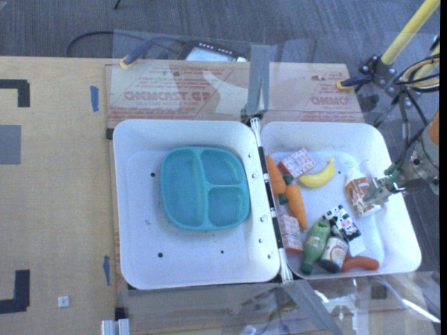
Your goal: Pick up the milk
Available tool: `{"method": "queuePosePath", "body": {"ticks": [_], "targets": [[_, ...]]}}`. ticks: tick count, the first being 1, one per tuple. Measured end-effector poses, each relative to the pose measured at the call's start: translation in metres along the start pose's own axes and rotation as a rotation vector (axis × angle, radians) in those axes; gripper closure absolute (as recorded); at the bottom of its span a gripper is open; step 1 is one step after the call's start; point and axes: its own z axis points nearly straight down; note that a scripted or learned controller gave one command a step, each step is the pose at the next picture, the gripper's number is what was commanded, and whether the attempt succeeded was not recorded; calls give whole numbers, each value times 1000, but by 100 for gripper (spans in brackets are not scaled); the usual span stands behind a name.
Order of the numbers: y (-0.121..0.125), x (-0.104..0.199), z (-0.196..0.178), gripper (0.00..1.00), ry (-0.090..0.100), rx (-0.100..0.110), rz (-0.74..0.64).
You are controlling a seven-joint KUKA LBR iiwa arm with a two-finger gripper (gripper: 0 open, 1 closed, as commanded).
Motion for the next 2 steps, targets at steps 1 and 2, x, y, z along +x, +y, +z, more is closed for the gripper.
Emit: {"method": "queuePosePath", "body": {"ticks": [1, 2], "targets": [[22, -42, 64, 100, 1, 0, 101], [-1, -27, 32, 100, 1, 0, -8]]}}
